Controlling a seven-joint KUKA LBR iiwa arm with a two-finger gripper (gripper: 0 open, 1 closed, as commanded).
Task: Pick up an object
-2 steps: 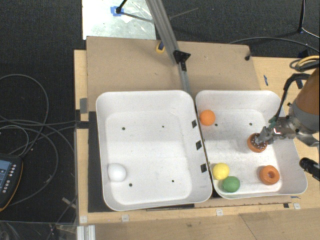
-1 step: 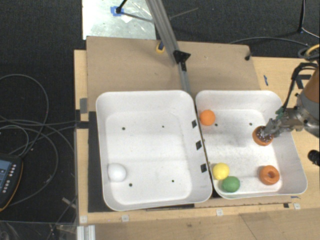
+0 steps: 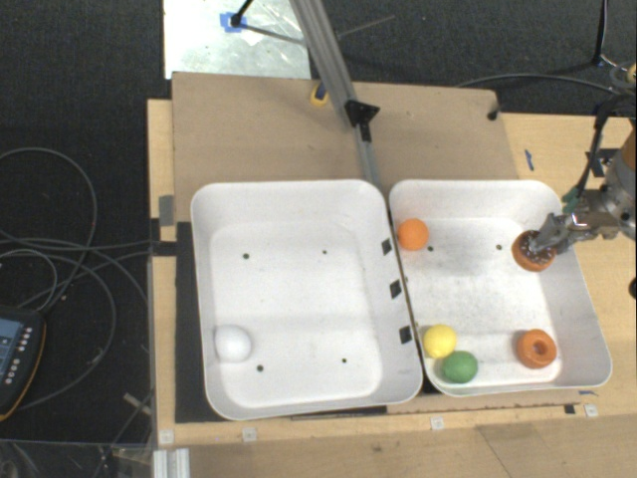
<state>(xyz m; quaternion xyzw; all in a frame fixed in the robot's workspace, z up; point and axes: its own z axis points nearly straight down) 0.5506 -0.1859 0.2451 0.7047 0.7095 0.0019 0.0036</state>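
Jaws first: whether they are spread or pressed together cannot be told, because the gripper [image 3: 545,239] is small and dark against the thing beneath it. What does show is its tip down at the brown ring-shaped object [image 3: 531,252], which lies against the right wall of the right bin [image 3: 478,199]. The tip overlaps the upper right part of that ring, so the ring sits directly under and slightly to the left of the tip. Nothing can be seen clamped between fingers, so I would not call it held.

Taking the brown ring as the landmark, the arm [image 3: 609,207] reaches away from it to the right and a little up. An orange ball [image 3: 412,234] lies well to its left, near the bin's left wall. Below it, near the bin's lower right corner, sits an orange ring [image 3: 536,349]. Down and to the left of it a yellow ball [image 3: 440,341] and a green ball [image 3: 459,366] touch each other. Far to its left, in the left bin [image 3: 289,199], a white ball [image 3: 233,344] rests near the lower left corner.

My reading is that the pick turns on the ring's closeness to the bin wall: the ring is round, so no axis is favoured, but the wall side leaves little room for a finger.
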